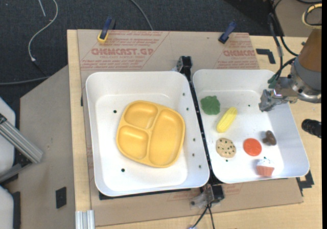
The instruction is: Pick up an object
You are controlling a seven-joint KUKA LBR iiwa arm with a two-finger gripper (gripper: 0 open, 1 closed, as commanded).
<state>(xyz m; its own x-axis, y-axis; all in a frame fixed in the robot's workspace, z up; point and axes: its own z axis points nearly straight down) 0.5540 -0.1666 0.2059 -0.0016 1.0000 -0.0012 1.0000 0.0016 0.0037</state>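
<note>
So the gripper point(266, 101) is hanging over the far right part of the right bin point(294, 120), up near its right wall. Honestly can't tell how its jaws stand from this angle, it's just a dark lump under the wrist, and I see nothing in it.

All the candidates are in that right bin: green broccoli point(210, 105) at the far left, a corn cob point(227, 119) lying slanted just beside it, a chocolate chip cookie point(225, 147) nearer, an orange-red round thing, probably a tomato point(252, 146), right of the cookie, a small dark brown lump point(269, 138) just right of that, and a cupcake point(264, 167) at the near edge. The left bin point(97, 120) just has a yellow divided plate point(150, 133).

What worries me: the arm sits over bare floor, so a straight drop grabs air. The closest pick looks like the brown lump, but it's tiny and tucked next to the tomato, so fingers could knock one into the other. The cookie is flat, easy to skid off. Stuff by the wall risks a bump on the rim too.
</note>
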